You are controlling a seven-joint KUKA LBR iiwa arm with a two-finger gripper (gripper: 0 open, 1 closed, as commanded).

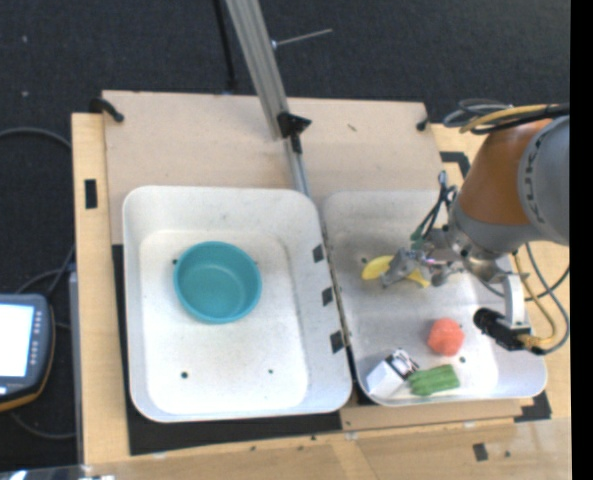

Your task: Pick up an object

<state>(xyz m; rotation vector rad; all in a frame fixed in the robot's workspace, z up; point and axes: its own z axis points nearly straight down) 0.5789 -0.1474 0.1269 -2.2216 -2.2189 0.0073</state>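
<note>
A yellow banana-shaped object [377,266] lies in the middle of the right bin [376,218]. My gripper [414,266] is down over its right half, and yellow pokes out on both sides of it. The grey arm with its orange band [501,183] reaches in from the right. I cannot see whether the yellow object is gripped. A red ball [445,336] rests lower in the same bin, apart from the gripper. Near the bin's front edge lie a green object [434,380] and a small white and grey object [391,370].
A teal bowl [216,281] sits in the left bin [151,388]. A slanted metal pole [261,63] rises behind the bins. Cables hang by the arm at the right bin's right edge. A tablet [6,353] lies off the bench at far left.
</note>
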